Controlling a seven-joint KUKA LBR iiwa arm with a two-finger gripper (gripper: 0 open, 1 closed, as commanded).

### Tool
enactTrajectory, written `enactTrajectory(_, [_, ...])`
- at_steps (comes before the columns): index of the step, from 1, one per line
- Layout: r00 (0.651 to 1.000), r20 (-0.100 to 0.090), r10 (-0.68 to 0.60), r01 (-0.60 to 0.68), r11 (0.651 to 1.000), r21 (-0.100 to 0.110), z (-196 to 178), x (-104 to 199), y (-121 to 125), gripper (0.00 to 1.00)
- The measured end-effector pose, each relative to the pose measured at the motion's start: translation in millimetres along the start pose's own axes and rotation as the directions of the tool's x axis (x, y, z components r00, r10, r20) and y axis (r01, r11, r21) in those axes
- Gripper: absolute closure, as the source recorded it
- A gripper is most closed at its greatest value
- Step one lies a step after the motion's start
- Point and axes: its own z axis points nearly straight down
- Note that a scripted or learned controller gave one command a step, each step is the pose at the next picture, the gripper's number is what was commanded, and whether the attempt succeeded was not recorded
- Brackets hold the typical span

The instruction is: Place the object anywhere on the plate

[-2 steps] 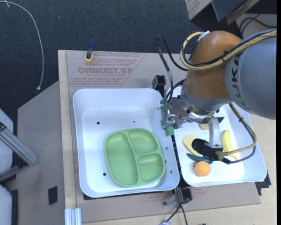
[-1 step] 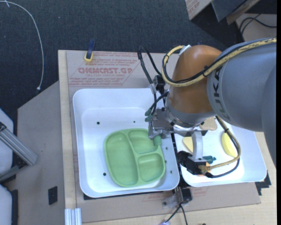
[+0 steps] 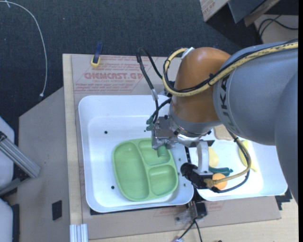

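From my feed I see the bench (image 3: 71,142) as a pale board with a sheet of brown protective paper printed in red lettering (image 3: 113,74) across the upper middle of the frame, and a small blue-and-yellow clip (image 3: 97,54) at its upper left corner. Dark carpet (image 3: 71,23) fills the top of the frame, a thin white cable (image 3: 40,42) loops over it at upper left, and cardboard boxes (image 3: 222,9) sit at upper right. Left white bin (image 3: 90,118) holds the green sectioned plate (image 3: 137,175), lying flat at lower centre. The arm (image 3: 246,94) comes in from the right, its orange band (image 3: 199,75) bulking over the wrist. The gripper (image 3: 161,147) hangs just over the plate's upper right compartment; something small and green sits at its tip (I can't separate it from the plate), so I cannot tell whether the jaws are apart or closed. Right white bin (image 3: 265,184) carries a yellow piece (image 3: 214,158), a teal piece (image 3: 223,170) and an orange piece (image 3: 218,178), well apart from the gripper.
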Motion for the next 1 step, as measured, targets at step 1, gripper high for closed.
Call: enactTrajectory(1, [1.000,0.001,0.003,-0.003,1.000,0.000,0.4,-1.5,0.3,0.00])
